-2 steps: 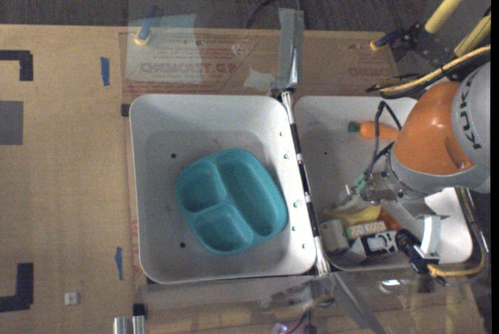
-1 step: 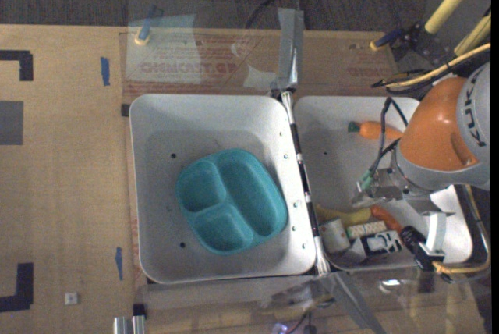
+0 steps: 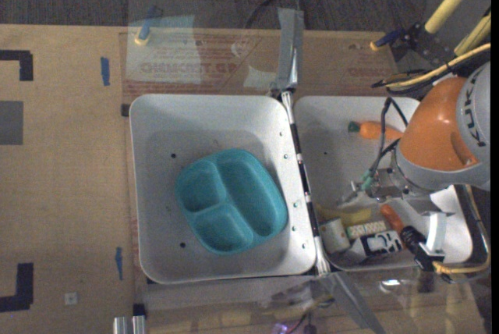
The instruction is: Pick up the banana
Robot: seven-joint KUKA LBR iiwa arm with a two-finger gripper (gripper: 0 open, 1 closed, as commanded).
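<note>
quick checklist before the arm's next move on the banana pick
1. Banana located: ok, a yellow piece, apparently the banana, lies in the right bin, partly hidden.
2. Gripper over the target: ok, the gripper hangs just above and right of it.
3. Finger state: cannot tell.
4. Banana between the fingers: not ok, nothing shows there.
5. Clutter beside the target: not ok, a small cup and a black and white item crowd it.
6. Left bin out of the way: ok, its teal divided plate sits apart.
</note>
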